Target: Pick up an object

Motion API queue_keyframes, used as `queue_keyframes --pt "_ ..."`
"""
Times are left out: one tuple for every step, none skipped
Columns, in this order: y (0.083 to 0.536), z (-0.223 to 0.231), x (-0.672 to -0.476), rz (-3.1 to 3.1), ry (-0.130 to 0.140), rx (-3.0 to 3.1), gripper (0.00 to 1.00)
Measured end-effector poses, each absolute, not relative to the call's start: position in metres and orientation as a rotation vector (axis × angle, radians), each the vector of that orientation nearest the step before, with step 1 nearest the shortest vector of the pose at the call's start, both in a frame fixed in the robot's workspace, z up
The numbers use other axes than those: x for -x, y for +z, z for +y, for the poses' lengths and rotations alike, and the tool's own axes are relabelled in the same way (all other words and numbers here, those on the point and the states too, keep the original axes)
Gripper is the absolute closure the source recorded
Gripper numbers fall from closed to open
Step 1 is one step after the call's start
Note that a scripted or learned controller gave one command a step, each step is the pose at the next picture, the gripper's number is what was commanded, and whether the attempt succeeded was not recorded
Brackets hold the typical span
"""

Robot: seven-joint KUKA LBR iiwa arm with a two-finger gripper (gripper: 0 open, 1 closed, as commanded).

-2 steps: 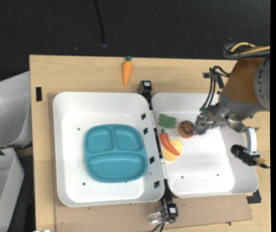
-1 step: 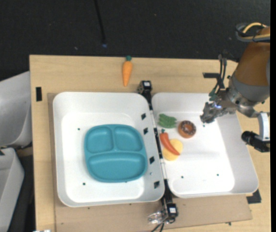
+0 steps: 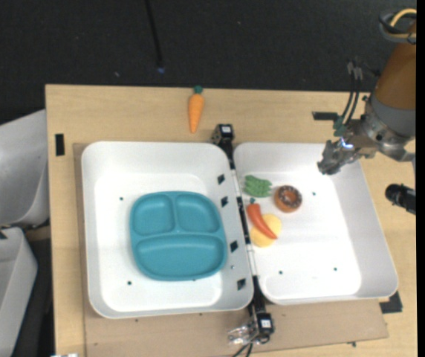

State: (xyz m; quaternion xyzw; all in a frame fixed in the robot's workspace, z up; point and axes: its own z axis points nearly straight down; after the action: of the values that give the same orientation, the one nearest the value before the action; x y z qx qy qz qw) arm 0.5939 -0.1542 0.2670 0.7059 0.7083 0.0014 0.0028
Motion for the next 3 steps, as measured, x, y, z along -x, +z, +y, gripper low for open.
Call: queue_keyframes --pt "0.274 -0.105 -0.606 2.227 0.004 -2.213 1.0" --pt "0.277 -0.052 -0.624 2.228 0.004 -2.213 1.0" --pt "0.279 -0.001 -0.64 2.227 0.003 -2.213 1.0"
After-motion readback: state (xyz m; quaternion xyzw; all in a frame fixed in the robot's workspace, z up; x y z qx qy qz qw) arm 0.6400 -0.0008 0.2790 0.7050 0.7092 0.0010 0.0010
